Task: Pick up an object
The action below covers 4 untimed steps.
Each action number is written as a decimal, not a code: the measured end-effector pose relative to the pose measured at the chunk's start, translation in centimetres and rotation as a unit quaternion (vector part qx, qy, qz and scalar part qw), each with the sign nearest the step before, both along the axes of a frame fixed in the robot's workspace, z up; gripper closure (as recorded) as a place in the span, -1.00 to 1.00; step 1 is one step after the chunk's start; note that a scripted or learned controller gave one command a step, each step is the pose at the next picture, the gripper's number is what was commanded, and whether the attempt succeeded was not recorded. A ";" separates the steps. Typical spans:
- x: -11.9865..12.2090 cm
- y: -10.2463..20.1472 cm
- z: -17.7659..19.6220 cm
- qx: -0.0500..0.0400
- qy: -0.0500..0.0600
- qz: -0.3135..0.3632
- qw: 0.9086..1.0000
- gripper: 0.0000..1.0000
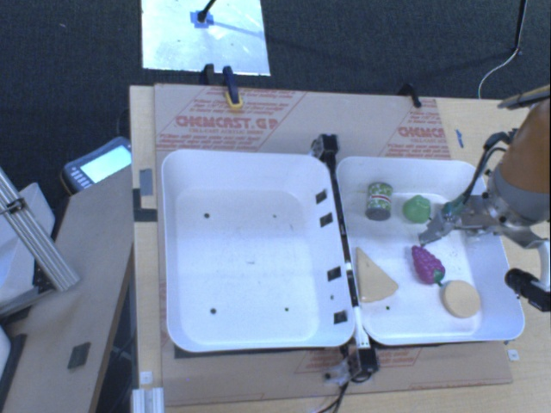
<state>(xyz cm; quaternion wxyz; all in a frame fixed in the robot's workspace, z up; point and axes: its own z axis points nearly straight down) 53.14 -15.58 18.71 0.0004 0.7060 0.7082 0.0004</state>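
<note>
Two white bins sit on the bench; the right bin (491,175) holds all the toys. The claw (435,228) hangs open above the purple grapes (427,264), gripping nothing, likely to grab them.

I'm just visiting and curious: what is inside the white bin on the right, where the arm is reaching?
Inside the right bin lie a small can, a green ball, purple grapes, a tan wedge and a round yellow piece. The gripper covers a patch of floor.
</note>
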 end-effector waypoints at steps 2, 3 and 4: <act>10.6 -3.5 35.9 -0.004 -0.011 0.002 1.000 -1.00; 10.4 -3.5 36.0 -0.002 -0.003 0.004 1.000 1.00; 12.1 5.1 32.9 0.002 0.000 0.005 1.000 1.00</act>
